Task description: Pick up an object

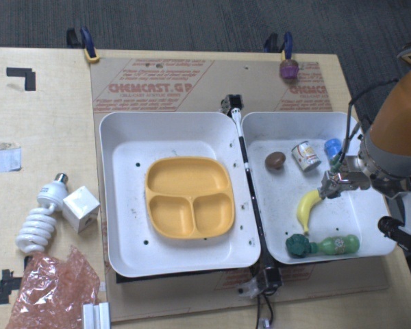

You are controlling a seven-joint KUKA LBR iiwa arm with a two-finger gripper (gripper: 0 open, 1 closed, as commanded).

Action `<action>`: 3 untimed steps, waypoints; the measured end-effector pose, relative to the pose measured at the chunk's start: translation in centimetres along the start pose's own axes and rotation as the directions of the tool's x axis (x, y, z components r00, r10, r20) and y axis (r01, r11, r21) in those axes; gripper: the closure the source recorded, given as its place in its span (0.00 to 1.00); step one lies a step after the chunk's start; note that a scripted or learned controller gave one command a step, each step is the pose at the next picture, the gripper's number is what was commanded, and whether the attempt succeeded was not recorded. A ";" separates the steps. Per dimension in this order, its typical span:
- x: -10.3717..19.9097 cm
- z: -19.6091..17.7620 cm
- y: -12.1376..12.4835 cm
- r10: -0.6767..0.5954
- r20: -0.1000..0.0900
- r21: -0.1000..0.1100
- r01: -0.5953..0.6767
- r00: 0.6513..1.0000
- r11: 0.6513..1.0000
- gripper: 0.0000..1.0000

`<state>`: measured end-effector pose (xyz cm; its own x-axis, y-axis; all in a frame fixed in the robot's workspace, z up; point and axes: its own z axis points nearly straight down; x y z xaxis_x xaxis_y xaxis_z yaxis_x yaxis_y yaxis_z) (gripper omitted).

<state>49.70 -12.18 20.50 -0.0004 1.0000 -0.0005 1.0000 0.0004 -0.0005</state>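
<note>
Nearest the camera, a crinkled sheet of reddish plastic wrap (pixel 51 290) lay on the pale wooden counter (pixel 41 122), and just above it sat a white spiral bulb (pixel 41 218) beside a small white cube (pixel 81 208). In the left bin (pixel 120 184), smooth and white, a yellow tray (pixel 190 197) with three rounded compartments rested flat at the middle.

Over to my side: the right bin (pixel 277 132) held the clutter. Along its near wall lay a green bottle (pixel 335 244), on its side, with a dark green knobbly lump (pixel 298 245) touching its left end. Just above them curved a yellow banana (pixel 307 210), its upper tip reaching toward my pincer (pixel 334 184). My pincer hung low at that banana tip, metallic and dark, and whether its jaws stood apart or closed I could not tell; nothing was plainly gripped between them.

Farther back in the same bin sat a brown rounded nut-like thing (pixel 275 160), a small tilted can (pixel 305 155) with a printed label, and a blue cap-like piece (pixel 333 147) just beside it. Beyond the bins, a purple knob (pixel 289 68) sat near a blue clamp (pixel 286 44) on the brown printed board (pixel 164 81).
</note>
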 end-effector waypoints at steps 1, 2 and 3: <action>2.8 11.3 3.0 0.001 0.000 0.000 -0.001 1.000 1.000 0.00; 1.5 11.3 -1.8 0.002 -0.001 0.000 -0.002 1.000 1.000 0.00; 1.4 10.3 -1.7 0.004 0.000 -0.002 -0.004 1.000 1.000 1.00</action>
<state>48.03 -10.76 10.22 0.0033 1.0000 -0.0001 1.0000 -0.0033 0.0019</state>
